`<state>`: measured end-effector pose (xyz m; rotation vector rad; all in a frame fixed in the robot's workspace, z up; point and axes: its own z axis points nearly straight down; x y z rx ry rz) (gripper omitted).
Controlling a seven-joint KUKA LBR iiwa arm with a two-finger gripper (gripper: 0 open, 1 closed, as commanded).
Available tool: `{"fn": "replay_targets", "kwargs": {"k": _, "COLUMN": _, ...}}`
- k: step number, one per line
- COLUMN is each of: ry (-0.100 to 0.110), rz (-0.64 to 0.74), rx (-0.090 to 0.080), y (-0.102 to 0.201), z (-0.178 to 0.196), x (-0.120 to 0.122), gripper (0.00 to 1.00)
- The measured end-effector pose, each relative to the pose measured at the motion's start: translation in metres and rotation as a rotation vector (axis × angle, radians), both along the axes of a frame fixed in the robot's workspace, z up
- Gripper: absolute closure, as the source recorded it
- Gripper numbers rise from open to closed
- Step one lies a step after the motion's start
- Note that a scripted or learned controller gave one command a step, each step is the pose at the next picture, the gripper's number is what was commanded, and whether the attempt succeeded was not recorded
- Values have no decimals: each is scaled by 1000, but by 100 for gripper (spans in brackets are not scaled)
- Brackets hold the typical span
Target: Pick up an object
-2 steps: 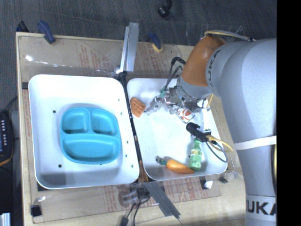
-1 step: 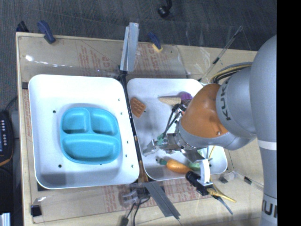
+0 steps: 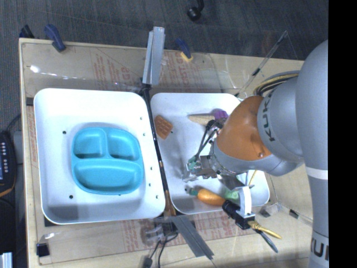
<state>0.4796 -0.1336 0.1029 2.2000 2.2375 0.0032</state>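
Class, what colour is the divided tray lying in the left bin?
Light blue. The divided tray shows plainly in the camera view, against the white left bin.

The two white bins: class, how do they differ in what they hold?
The left bin holds one blue divided tray, lying flat in its middle. The right bin holds several small things, among them a brown waffle-like piece and an orange carrot-like piece, and the arm reaches into it. Both are shallow and white.

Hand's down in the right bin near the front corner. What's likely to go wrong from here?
1. The hand is low in the right bin, just above the carrot; it may close on nothing or clip it.
2. The arm's bulk hides much of that bin, so a grasp may be hard to confirm.
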Motion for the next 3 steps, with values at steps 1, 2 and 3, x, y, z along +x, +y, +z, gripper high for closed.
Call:
{"fn": "replay_targets", "kwargs": {"k": 1, "ry": 1, "rz": 0, "rx": 0, "y": 0, "z": 0, "x": 0, "gripper": 0}}
{"fn": "replay_targets", "kwargs": {"k": 2, "ry": 0, "rz": -8, "rx": -1, "y": -32, "z": -10, "x": -1, "gripper": 0}}
{"fn": "replay_targets", "kwargs": {"k": 3, "ry": 0, "rz": -8, "rx": 1, "y": -64, "z": -10, "x": -1, "gripper": 0}}
